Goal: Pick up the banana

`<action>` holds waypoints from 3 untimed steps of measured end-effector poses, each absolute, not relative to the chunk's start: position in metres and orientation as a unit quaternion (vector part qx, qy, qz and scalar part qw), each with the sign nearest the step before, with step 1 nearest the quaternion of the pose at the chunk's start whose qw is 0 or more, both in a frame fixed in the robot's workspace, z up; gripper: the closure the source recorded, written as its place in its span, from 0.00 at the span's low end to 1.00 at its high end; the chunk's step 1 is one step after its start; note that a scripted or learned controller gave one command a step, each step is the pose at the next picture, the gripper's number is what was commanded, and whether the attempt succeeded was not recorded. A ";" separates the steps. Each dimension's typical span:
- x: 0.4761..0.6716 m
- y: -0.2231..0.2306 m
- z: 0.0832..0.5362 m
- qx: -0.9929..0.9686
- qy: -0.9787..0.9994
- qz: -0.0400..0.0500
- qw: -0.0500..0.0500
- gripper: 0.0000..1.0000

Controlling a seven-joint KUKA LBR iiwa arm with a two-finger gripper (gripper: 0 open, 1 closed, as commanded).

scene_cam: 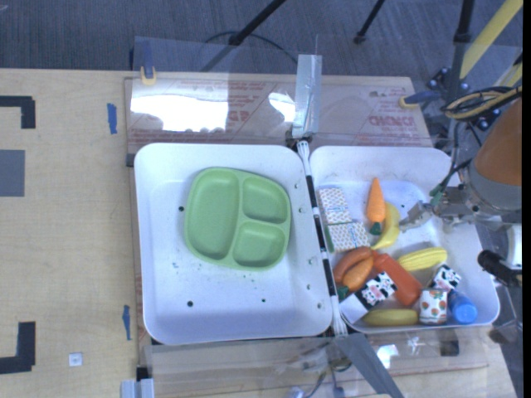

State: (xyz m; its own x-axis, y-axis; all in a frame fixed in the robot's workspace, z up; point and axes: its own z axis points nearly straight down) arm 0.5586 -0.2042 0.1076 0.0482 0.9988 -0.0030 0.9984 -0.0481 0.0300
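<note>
The banana [387, 230], yellow and curved, lies in the right bin [357, 162] just below an orange carrot [377, 200]. My gripper [421, 210] reaches in from the right edge and sits a short way right of the banana, slightly above it in the picture. Nothing is visibly held in it. The arm's orange band [504, 152] shows at the far right.
The left bin [158, 247] holds a green divided plate [237, 218]. Around the banana lie a checked packet [340, 218], a corn cob [422, 259], orange and red toy foods [373, 274], a cow-patterned carton [379, 288], another yellow piece [390, 316] and a blue cap [465, 312].
</note>
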 end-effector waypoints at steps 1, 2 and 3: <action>0.611 -0.163 0.167 0.597 0.802 0.001 0.003 0.00; 0.573 -0.193 0.086 0.629 0.777 0.001 0.002 0.00; 0.574 -0.195 0.098 0.630 0.776 0.001 0.006 1.00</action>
